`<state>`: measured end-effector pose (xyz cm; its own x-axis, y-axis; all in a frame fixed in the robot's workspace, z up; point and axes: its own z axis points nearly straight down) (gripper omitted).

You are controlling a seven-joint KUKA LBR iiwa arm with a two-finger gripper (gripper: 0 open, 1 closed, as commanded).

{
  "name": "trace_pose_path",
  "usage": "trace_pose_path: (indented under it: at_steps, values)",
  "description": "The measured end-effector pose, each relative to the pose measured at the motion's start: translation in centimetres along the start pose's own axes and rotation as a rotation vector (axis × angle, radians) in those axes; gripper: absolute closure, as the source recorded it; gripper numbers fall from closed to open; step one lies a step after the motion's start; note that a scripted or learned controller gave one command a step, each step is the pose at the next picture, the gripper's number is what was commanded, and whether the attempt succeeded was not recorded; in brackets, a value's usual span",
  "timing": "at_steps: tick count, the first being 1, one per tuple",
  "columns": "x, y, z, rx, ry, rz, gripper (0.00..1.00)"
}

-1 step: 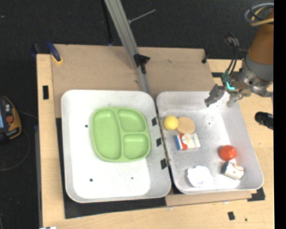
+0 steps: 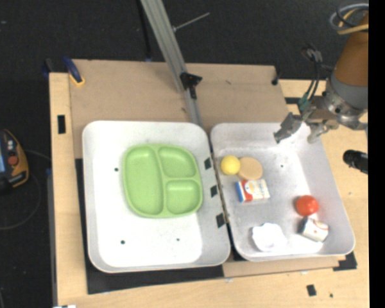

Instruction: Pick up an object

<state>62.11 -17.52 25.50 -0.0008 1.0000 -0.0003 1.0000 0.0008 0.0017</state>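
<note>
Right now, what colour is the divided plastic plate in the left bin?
Light green, plain; the divided plastic plate shows best in the overhead camera view.

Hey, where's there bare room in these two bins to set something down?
Left bin: a wide bare strip in front of the green plate, and narrower margins around it. Right bin: open floor in the middle, between the carton and the red ball. Crowded near the yellow ball and the front edge.
</note>
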Motion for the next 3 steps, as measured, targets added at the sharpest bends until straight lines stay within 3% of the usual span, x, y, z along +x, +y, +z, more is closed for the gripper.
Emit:
trace_pose_path:
  at_steps: [2, 3]
  values:
    - [-0.6, 0.7, 10.4, 0.005, -0.002, 0.001, 0.00]
    - [-0.6, 0.9, 15.2, -0.004, 0.000, 0.003, 0.00]
